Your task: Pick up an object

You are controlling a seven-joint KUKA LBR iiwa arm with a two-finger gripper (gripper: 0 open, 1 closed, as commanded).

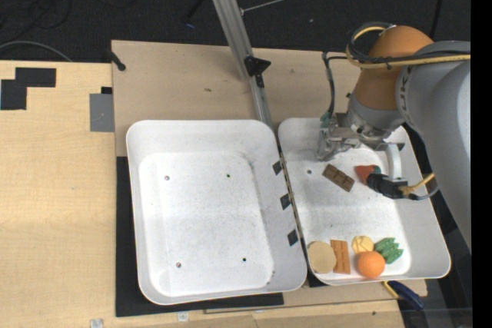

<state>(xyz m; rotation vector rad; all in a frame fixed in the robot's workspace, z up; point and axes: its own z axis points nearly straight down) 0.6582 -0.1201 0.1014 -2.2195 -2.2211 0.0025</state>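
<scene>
My gripper (332, 151) hangs low over the far half of the right bin (430, 257), under the orange wrist band. Just below and right of its fingertips lies a flat brown piece (338, 177), tilted, apart from the fingers as far as I can see. A red object (367, 172) lies to the right of the brown piece, partly hidden by a black cable end. Along the bin's near edge sit a tan round piece (321, 256), an orange-brown slab (340, 256), a small yellow item (362, 243), an orange ball (370, 264) and a green item (389, 250).
The left bin (150, 138) lies beside the right one, joined by black clips (286, 200). A slanted metal rail (231, 19) rises behind the bins, ending near the right bin's far left corner. The arm's grey body covers the right side.
</scene>
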